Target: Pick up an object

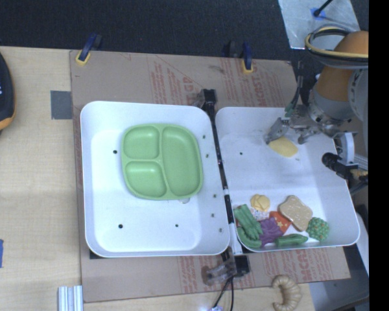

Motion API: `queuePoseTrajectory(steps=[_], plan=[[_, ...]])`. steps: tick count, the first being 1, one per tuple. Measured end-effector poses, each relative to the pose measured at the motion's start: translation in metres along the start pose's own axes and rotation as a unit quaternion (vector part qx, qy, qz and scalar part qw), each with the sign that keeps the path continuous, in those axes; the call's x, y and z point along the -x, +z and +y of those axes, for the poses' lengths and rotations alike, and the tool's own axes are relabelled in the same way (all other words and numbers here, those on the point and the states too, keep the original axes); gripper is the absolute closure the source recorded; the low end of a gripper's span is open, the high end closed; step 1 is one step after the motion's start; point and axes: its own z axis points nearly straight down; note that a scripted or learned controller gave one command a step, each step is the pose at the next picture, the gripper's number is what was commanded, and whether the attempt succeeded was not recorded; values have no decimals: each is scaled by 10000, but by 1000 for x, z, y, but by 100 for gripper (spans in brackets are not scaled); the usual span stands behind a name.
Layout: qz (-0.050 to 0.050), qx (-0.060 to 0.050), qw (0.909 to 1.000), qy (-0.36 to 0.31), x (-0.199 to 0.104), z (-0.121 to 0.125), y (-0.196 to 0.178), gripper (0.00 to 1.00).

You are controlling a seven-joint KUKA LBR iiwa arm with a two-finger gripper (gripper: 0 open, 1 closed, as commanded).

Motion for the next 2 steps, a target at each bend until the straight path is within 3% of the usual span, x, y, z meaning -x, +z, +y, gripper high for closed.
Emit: queuePoseTrajectory(steps=[2], plan=[[6,-11,10000,-8,-4,0,0,0]])
